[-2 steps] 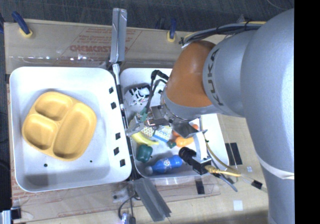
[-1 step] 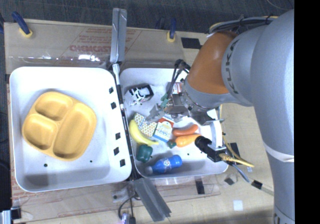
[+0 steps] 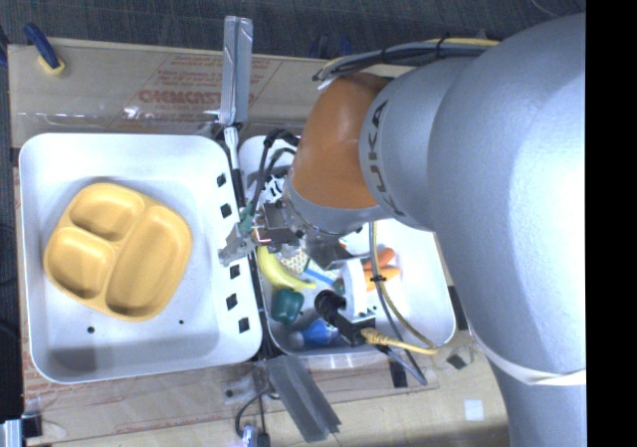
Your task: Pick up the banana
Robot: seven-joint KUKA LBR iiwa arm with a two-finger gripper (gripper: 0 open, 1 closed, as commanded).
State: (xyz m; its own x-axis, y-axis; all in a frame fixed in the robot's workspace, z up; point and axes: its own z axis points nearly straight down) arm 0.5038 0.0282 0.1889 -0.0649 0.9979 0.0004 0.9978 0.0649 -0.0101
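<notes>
The banana (image 3: 278, 272) is a yellow curved fruit lying near the left wall of the right bin (image 3: 444, 308). Its upper end is hidden under the gripper (image 3: 265, 234), which hangs low directly over it at the bin's left edge. The grey arm with its orange band (image 3: 338, 151) covers most of this bin. From this slant I cannot see whether the gripper touches the banana.
A yellow divided plate (image 3: 117, 248) lies in the left bin (image 3: 189, 335). In the right bin, a dark green object (image 3: 287, 306), a blue object (image 3: 318, 334), an orange object (image 3: 384, 260) and a white piece (image 3: 358, 288) crowd around the banana.
</notes>
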